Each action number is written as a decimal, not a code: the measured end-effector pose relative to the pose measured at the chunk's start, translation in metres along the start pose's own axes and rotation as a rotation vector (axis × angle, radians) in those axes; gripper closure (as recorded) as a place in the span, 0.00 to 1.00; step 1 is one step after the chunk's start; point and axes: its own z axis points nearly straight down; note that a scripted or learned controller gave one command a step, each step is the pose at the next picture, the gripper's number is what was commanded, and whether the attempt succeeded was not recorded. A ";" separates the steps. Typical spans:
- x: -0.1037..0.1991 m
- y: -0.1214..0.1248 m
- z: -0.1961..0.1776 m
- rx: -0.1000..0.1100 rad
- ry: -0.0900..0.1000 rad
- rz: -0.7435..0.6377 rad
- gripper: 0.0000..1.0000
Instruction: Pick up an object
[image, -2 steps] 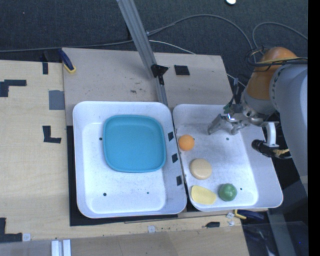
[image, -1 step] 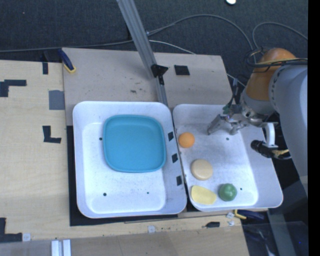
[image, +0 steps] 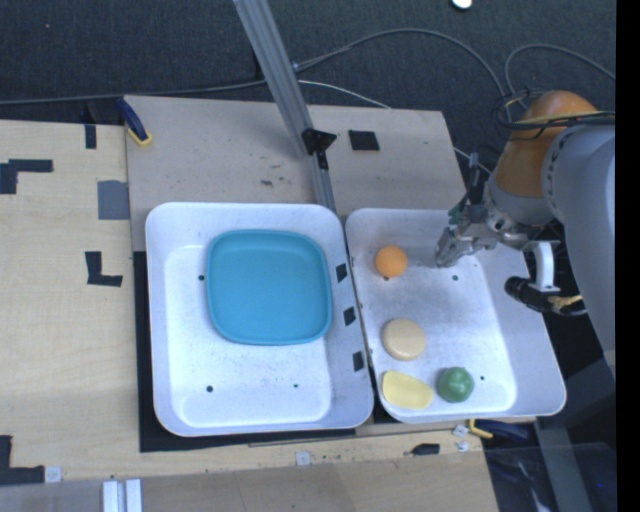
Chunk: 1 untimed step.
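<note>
A pale wooden tabletop carries two shallow white plastic bins side by side, the left bin touching the right bin, plus scattered black tape patches.

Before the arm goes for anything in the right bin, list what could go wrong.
1. The orange ball is round and could roll away from the gripper at a glancing touch.
2. The yellow piece and green ball lie close together near the right bin's front rim, so a grab there may nudge the neighbour or hit the wall.
3. The beige disc looks low and flat, possibly hard to pinch.
</note>
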 end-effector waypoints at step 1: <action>0.007 -0.002 -0.045 -0.004 0.000 0.001 1.00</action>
